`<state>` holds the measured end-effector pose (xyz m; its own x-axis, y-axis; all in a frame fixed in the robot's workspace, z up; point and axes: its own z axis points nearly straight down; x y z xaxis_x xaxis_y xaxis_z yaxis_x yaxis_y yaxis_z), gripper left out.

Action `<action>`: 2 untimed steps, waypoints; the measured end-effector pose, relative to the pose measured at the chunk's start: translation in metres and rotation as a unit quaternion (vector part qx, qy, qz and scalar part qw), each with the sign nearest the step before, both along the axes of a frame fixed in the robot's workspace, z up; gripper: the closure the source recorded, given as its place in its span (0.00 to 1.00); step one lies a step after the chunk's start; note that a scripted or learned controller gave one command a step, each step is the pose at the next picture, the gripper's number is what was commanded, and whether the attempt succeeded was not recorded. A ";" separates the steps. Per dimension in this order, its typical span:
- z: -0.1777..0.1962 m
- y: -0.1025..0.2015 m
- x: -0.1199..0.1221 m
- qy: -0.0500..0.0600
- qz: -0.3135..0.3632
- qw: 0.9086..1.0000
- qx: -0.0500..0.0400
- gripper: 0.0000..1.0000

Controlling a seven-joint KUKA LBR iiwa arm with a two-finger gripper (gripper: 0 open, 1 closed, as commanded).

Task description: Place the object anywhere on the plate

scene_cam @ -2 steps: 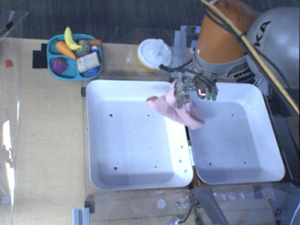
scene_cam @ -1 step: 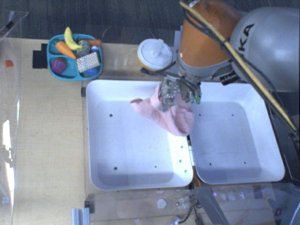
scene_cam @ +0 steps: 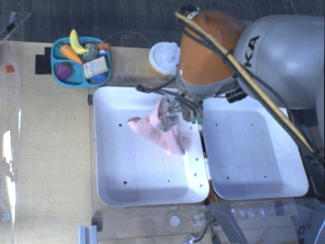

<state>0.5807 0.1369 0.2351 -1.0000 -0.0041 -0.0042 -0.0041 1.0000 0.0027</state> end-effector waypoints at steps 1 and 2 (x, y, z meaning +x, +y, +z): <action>-0.005 0.048 -0.018 -0.001 0.001 1.000 0.000 1.00; -0.005 0.048 -0.018 -0.001 0.000 1.000 0.000 0.00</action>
